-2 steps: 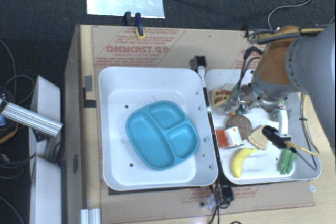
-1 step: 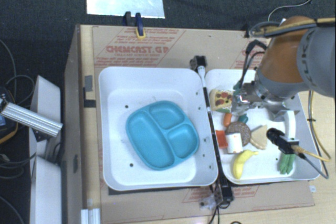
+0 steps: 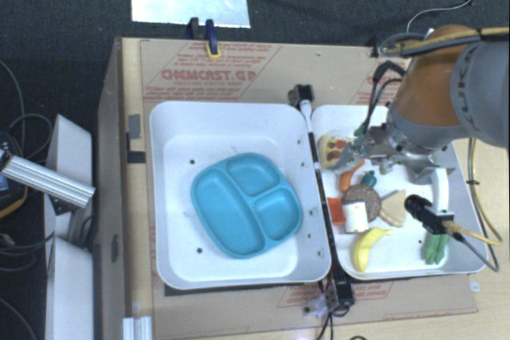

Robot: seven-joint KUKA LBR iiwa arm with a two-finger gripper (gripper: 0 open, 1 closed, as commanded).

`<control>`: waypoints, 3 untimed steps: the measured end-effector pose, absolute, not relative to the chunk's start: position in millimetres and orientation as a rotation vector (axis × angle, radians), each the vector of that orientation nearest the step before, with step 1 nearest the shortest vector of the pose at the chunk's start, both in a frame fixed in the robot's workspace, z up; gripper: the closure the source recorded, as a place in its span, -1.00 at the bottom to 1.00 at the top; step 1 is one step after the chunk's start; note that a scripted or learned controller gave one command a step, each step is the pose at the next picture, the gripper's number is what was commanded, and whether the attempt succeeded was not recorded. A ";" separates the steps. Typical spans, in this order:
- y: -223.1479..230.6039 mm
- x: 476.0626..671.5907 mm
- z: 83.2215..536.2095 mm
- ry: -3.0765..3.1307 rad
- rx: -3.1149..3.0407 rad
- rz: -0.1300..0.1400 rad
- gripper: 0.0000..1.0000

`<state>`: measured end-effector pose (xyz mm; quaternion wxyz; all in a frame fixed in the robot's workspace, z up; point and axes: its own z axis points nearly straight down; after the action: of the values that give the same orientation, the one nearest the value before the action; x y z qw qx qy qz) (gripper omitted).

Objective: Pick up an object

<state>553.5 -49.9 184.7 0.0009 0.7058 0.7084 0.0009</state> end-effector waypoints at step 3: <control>-32.4 576.3 185.2 2.225 2.215 0.004 1.00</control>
<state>576.3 -32.4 185.2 0.0010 0.7055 0.7087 0.0014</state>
